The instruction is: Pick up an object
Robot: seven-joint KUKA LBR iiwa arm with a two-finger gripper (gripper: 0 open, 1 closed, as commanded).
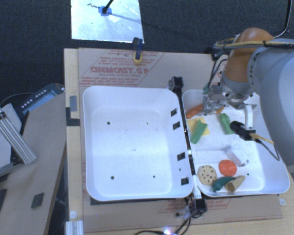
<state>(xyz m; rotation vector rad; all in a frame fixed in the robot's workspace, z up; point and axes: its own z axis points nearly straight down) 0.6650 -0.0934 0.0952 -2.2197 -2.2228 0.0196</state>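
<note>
My gripper (211, 106) reaches down into the far end of the right bin (272, 180), just above an orange carrot (194, 112). A yellow piece (198, 123) and a green pod (198, 130) lie just in front of the carrot. Another green vegetable (226, 123) lies right of the gripper. Toward the near end sit a white block (237, 156), a red tomato (228, 168), a cookie (206, 174), a teal piece (220, 183) and an ice-cream cone (236, 182).
The left bin (132, 141) lies beside the right one, with black clips (178, 126) along the shared wall. A cardboard sheet (120, 68) lies under both bins. The grey arm (279, 82) fills the upper right.
</note>
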